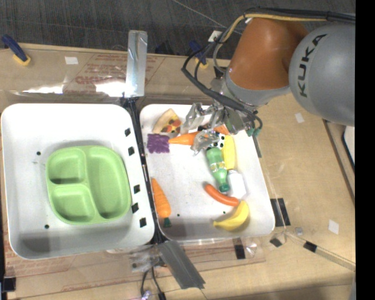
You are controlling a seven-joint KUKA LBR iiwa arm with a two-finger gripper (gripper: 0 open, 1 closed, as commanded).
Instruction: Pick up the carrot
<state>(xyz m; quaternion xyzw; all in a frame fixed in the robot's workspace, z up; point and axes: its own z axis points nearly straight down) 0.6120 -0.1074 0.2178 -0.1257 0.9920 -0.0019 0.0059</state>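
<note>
On the worktop, we are lowering the tool at the right bin's top; its grip unreadable; centring on the carrot matters.

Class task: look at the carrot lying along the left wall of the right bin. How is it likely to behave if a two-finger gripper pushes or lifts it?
The carrot looks like a smooth, tapered toy, so it is probably stiff and light. Its rounded body may roll or slip sideways when pinched. Lying against the bin wall, it leaves little room for a finger on that side.
</note>
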